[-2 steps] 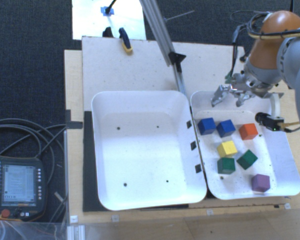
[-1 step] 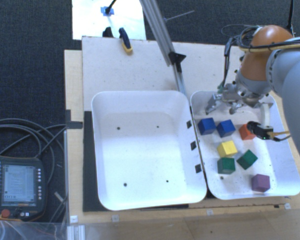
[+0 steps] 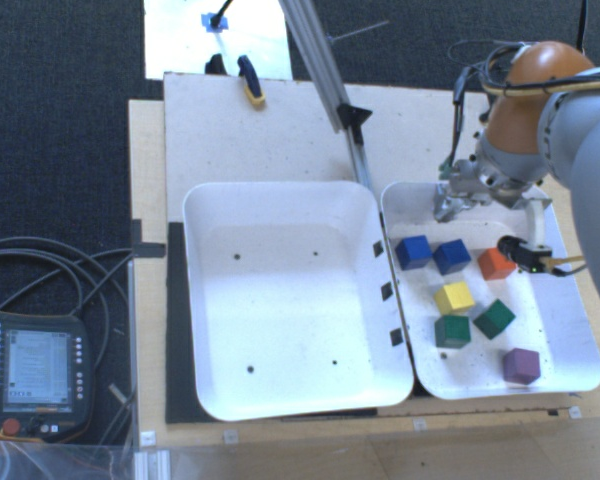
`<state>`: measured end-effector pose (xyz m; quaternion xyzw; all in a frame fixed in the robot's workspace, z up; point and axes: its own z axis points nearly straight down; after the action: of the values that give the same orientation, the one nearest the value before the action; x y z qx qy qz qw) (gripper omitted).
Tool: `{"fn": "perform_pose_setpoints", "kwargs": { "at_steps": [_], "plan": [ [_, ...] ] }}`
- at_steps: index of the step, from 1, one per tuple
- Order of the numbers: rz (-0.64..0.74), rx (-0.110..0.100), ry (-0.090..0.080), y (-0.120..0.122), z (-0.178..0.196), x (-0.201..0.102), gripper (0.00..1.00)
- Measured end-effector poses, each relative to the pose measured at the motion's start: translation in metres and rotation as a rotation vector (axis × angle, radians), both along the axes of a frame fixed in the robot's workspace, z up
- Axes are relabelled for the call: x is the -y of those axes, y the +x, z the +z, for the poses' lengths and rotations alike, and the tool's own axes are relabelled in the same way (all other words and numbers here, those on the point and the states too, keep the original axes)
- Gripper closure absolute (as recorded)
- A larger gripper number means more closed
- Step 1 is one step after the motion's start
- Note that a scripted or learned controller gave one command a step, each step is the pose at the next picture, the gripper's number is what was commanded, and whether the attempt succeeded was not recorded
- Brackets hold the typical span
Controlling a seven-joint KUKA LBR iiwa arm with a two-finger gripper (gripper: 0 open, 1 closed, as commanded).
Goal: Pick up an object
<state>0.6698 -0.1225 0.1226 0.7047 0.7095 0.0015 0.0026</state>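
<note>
Purple cube [image 3: 521, 365] nearest the lens, far below the gripper [image 3: 450, 206]; green pair, yellow, orange and two blue cubes [image 3: 432, 254] just beneath it in the right bin [image 3: 570, 313]; gripper's opening can't be told; no readable labels

Both bins, the left bin [image 3: 290, 308] and the right bin [image 3: 570, 353], look like smooth, slightly glossy white plastic. The coloured cubes, such as the yellow cube [image 3: 455, 296] and the purple cube [image 3: 521, 365] at its 4 o'clock, look matt and painted. The bench top [image 3: 240, 138] is pale, speckled, matt board, and the floor [image 3: 50, 118] at 9 o'clock looks like rough dark carpet.
</note>
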Motion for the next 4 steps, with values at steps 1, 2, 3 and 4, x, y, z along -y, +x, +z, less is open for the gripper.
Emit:
{"fn": "perform_pose_setpoints", "kwargs": {
  "at_steps": [1,2,3,4],
  "plan": [
    [-0.004,0.002,0.000,0.002,0.046,0.006,1.00],
    [-0.004,0.002,0.000,-0.003,0.094,0.006,1.00],
    [-0.002,0.005,-0.001,-0.004,0.160,0.007,1.00],
    [0.003,-0.004,0.003,-0.008,0.150,-0.044,1.00]
  ]
}}
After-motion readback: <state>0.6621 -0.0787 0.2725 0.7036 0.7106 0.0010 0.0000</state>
